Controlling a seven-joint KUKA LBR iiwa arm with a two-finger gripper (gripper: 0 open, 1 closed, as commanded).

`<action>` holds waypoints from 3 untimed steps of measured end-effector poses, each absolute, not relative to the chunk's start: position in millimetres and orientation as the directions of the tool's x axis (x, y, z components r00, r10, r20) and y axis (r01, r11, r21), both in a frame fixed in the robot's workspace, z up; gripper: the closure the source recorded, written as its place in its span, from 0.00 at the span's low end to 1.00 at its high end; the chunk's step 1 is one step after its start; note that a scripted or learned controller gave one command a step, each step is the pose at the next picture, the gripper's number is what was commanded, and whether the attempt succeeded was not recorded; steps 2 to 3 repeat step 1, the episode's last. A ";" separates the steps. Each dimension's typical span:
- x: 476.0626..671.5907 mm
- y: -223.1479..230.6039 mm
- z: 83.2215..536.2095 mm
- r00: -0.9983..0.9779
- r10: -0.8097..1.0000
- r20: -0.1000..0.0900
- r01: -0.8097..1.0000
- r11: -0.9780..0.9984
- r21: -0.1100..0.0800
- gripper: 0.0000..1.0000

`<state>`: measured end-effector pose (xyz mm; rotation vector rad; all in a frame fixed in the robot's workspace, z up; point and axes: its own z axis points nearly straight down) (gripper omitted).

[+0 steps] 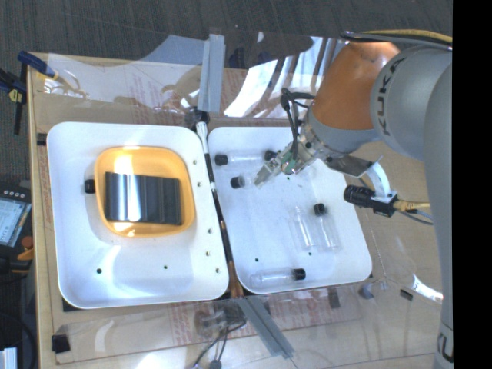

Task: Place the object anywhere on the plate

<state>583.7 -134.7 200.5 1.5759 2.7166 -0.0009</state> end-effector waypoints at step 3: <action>583.8 -135.0 200.7 -0.496 0.868 -0.002 0.868 0.496 0.000 0.00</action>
